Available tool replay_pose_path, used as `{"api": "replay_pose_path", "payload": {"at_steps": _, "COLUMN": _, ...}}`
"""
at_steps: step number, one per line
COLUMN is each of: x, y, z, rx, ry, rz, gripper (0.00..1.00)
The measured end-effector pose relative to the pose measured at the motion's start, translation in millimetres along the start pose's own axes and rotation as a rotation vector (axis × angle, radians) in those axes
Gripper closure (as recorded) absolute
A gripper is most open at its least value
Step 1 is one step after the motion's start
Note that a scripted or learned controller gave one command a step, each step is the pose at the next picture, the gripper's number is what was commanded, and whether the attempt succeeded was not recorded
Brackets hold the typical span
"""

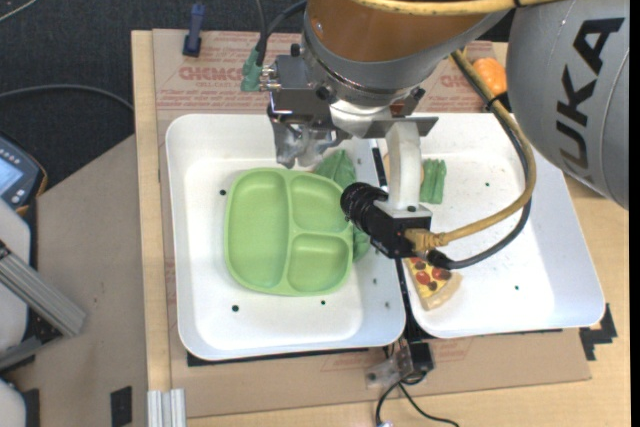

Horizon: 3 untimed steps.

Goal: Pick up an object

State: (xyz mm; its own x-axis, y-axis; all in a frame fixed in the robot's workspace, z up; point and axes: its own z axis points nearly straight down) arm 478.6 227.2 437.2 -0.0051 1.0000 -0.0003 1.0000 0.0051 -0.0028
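The gripper (pixel 300 147) hangs low over the far edge of the left bin (pixel 190 215), just above the far rim of the green divided plate (pixel 288 233); the arm's body hides its fingers, so I cannot tell how far open they are or whether they hold anything. The plate, with 3 compartments, lies toward that bin's right side. In the right bin (pixel 540 255), a pizza slice toy (pixel 437 283) lies at the near-left corner and a green piece (pixel 433 181) nearer the far edge.

The tray (pixel 275 235) lies in the left bin (pixel 190 215); the pizza slice (pixel 437 283) lies in the right bin (pixel 540 255), near its front-left corner.
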Motion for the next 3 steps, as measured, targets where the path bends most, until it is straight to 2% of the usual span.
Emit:
{"api": "replay_pose_path", "payload": {"at_steps": 1, "x": -35.7, "y": 18.1, "z": 116.7, "rx": 0.009, "ry": -0.006, "rz": 0.011, "gripper": 1.00}}
{"api": "replay_pose_path", "payload": {"at_steps": 2, "x": -0.9, "y": 23.6, "z": -65.0, "rx": -0.023, "ry": 0.011, "rz": 0.000, "gripper": 1.00}}
{"api": "replay_pose_path", "payload": {"at_steps": 3, "x": -54.7, "y": -1.2, "z": 38.4, "rx": 0.007, "ry": -0.003, "rz": 0.010, "gripper": 1.00}}
